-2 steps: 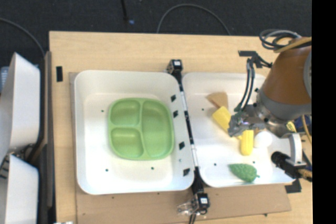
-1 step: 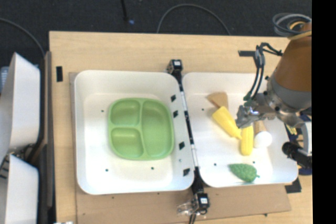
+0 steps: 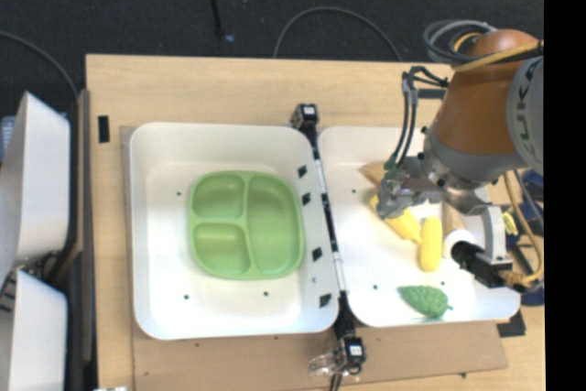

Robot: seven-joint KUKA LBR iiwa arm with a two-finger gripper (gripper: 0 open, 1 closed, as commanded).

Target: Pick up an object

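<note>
Because the arm leans low over the right bin, its gripper sits just above the yellow pieces for a grab; whether it grips anything I cannot tell.

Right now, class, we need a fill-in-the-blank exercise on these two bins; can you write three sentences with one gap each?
1. The light green divided plastic plate has ____ compartments.
2. That plate lies in the ____ white bin.
3. The dark green bumpy leaf-shaped object shares the right white bin with yellow plastic pieces and the ____ arm's claw.

Missing words: three; left; robot
</note>
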